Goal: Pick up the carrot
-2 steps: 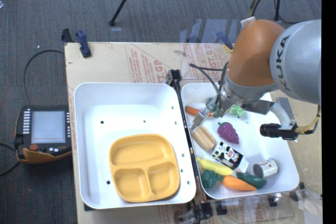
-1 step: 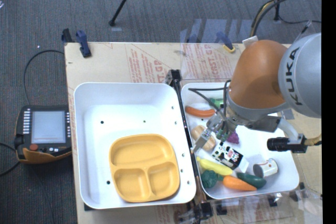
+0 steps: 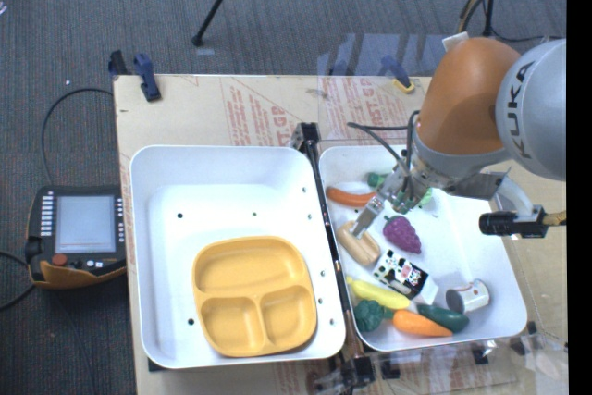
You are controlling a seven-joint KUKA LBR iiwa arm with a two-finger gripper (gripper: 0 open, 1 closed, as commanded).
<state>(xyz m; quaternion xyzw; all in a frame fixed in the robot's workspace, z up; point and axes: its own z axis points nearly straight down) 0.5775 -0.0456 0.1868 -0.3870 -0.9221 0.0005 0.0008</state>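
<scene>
An orange carrot lies in the right bin near its left wall, its green top pointing right toward a small green piece. My gripper hangs just to the right of the carrot and a little nearer the camera, over the gap between the carrot and a tan bread-like block. It is open, with nothing between its fingers. A second orange vegetable with a dark green end rests at the bin's front edge.
Around the gripper lie purple grapes, a black-and-white carton, a yellow piece, a green broccoli and a small can. The left bin holds a yellow divided plate. The arm's orange band looms over the right bin's back.
</scene>
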